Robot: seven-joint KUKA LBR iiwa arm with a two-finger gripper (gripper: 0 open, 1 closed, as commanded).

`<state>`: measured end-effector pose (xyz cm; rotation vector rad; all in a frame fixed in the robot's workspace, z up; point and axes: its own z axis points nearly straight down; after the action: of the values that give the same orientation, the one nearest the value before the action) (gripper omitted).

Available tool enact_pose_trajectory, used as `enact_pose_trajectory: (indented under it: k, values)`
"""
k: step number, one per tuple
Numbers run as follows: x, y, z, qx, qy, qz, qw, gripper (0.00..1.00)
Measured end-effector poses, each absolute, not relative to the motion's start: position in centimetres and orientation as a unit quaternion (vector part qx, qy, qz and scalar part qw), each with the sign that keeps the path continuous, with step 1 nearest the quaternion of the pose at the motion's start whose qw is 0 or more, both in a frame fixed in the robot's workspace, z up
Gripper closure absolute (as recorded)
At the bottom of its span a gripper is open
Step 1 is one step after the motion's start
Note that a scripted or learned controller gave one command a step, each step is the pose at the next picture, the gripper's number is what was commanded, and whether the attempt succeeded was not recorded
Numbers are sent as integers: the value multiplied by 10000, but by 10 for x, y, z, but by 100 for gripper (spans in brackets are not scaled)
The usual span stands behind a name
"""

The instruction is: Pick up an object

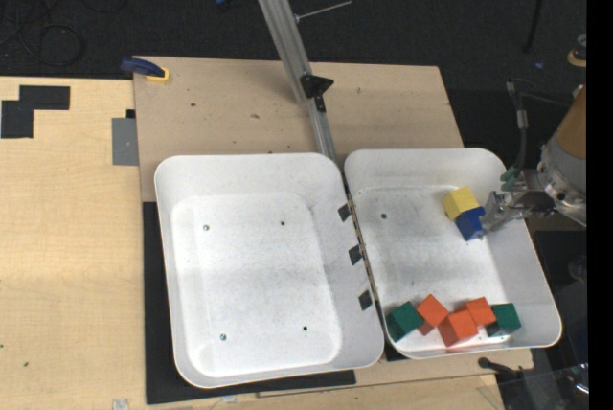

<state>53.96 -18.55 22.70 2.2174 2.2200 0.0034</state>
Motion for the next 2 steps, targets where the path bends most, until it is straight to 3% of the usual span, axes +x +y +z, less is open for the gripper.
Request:
enact_pose_trajectory:
  k: [1,2]
  values:
    - [540,-186,277,7066,7076,8,15,100]
    - [553,-126,273,7052,7090,0,-19,100]
